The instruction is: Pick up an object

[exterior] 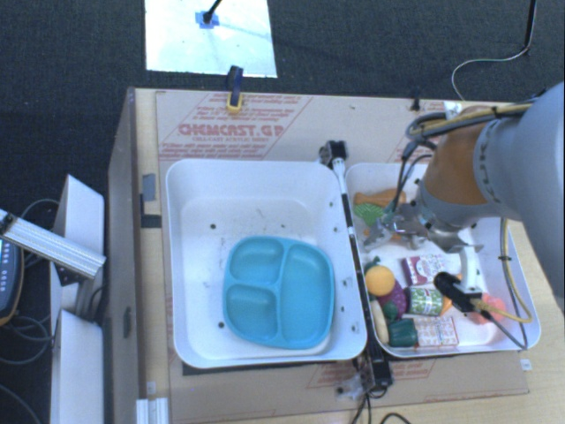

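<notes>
My gripper (386,229) hangs low over the upper left part of the right bin (523,300), under the grey and orange wrist. It sits just beside an orange and green toy vegetable (371,203). Below it lie a yellow lemon (380,280), a purple toy (395,300), a green can (425,301), a dark green piece (402,331) and two red-and-white cartons (422,268) (436,332). Nothing shows as held. The arm hides the bin's upper middle.
A blue divided plate (279,291) lies in the left bin (221,200). A black clip (336,155) stands where the bins meet. A pink and orange toy (487,308) and cables lie at the right bin's far side.
</notes>
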`<action>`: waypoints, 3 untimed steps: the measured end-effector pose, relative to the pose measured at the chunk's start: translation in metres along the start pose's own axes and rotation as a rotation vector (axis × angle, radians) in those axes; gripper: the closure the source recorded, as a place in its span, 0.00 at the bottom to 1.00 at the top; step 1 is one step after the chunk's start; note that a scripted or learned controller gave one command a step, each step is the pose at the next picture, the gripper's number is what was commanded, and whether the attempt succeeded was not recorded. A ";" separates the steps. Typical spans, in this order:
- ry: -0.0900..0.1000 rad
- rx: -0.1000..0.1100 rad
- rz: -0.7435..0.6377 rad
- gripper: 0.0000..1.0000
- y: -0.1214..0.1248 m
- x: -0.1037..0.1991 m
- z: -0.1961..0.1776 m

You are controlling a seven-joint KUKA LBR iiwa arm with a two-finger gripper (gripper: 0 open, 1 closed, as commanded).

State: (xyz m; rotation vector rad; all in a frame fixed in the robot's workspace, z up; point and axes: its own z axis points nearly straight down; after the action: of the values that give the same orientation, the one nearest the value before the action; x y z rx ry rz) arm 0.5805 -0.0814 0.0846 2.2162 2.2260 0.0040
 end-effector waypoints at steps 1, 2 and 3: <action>-0.002 -0.001 0.000 0.00 0.061 -0.007 0.000; 0.000 0.038 0.005 0.00 0.081 -0.007 0.003; 0.007 0.035 0.005 0.00 0.082 -0.016 0.004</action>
State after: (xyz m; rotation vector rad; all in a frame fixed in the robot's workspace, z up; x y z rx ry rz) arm 0.6625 -0.0969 0.0811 2.2429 2.2411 -0.0268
